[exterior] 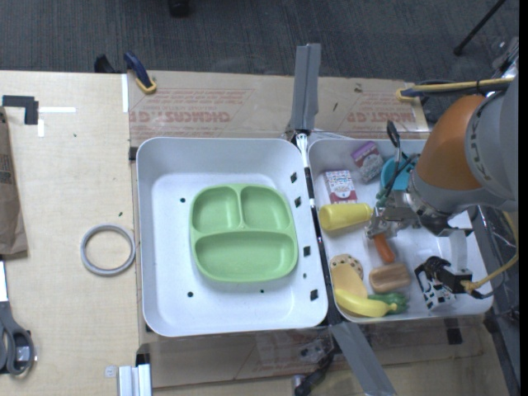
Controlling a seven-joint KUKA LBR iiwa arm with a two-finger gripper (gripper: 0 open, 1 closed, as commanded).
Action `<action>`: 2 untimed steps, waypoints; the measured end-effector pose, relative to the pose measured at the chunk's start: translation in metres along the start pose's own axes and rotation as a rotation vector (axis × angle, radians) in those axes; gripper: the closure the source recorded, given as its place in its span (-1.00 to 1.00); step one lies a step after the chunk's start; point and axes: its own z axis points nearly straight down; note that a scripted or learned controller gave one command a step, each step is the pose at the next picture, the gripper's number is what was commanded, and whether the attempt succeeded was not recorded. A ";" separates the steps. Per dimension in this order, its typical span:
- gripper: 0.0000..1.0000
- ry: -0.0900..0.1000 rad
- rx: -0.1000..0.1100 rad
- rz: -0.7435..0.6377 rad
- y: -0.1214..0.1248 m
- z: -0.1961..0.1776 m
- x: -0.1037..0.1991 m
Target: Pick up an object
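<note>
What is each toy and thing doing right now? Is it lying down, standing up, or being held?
Green plate: lying flat in the left bin, nothing on it.
Banana: lying in the right bin.
Yellow tube: lying on its side.
Carrot: lying just below the gripper; I can't tell if it's held.
Brown block: lying flat.
Red-and-white box: lying flat.
Ring: flat on the bench.

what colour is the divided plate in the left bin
Pale green; the divided plate lies flat in the left bin, plain in the camera view.
</note>
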 end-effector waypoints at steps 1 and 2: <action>1.00 -0.002 -0.006 0.023 0.031 -0.094 0.057; 1.00 -0.002 -0.004 -0.240 0.012 -0.098 0.083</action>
